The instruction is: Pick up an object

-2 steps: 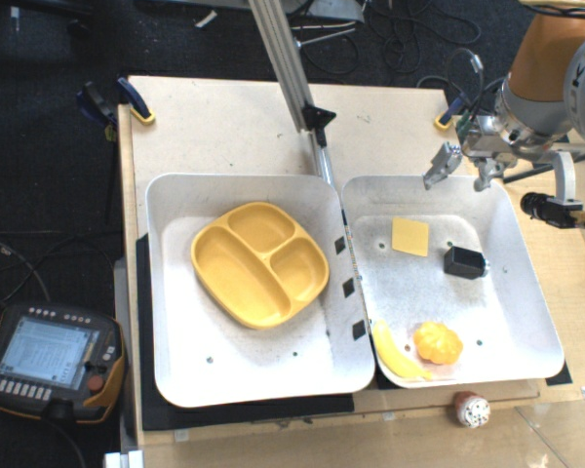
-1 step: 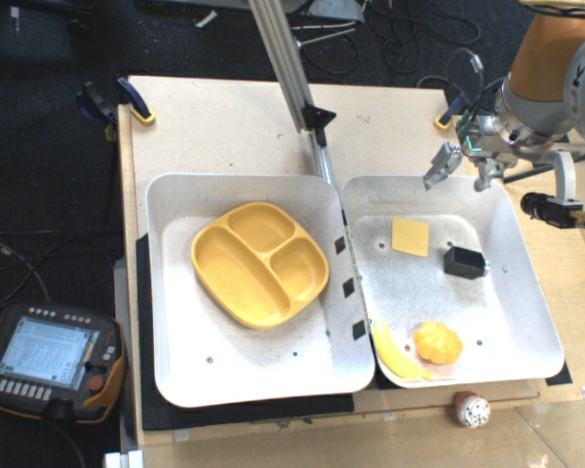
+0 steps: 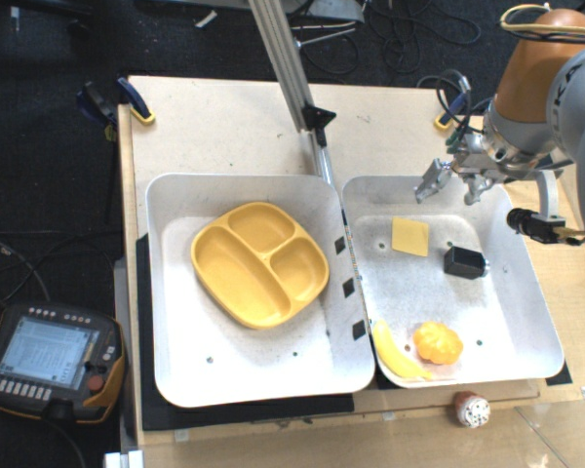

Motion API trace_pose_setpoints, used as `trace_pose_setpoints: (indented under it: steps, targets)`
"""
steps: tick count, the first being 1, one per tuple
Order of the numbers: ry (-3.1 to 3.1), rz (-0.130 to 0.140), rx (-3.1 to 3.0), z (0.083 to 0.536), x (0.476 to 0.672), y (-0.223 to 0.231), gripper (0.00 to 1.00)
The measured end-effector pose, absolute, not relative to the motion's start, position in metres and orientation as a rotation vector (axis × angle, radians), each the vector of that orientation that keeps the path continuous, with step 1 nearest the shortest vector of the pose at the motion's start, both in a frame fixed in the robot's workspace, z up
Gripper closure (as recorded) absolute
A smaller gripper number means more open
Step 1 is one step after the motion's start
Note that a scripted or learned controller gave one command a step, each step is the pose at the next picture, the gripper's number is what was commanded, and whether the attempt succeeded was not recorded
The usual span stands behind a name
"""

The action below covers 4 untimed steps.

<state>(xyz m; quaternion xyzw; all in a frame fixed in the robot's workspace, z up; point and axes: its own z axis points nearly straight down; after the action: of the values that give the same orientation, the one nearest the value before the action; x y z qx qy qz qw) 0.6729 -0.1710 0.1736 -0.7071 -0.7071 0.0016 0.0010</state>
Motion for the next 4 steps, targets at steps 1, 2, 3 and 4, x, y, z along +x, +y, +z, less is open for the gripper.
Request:
trace_pose_setpoints:
  steps: [1, 2, 3, 4]
  targets:
    - [-2.219, 0.006, -2.217, 0.111, 0.667, -0.167, 0.0]
    - [-2.224, 0.003, -2.219, 0.094, 0.667, -0.166, 0.0]
    - [-2.228, -0.001, -2.221, 0.107, 0.668, -0.166, 1.0]
    - [-2.225, -0.006, -2.227, 0.167, 0.663, -0.171, 1.0]
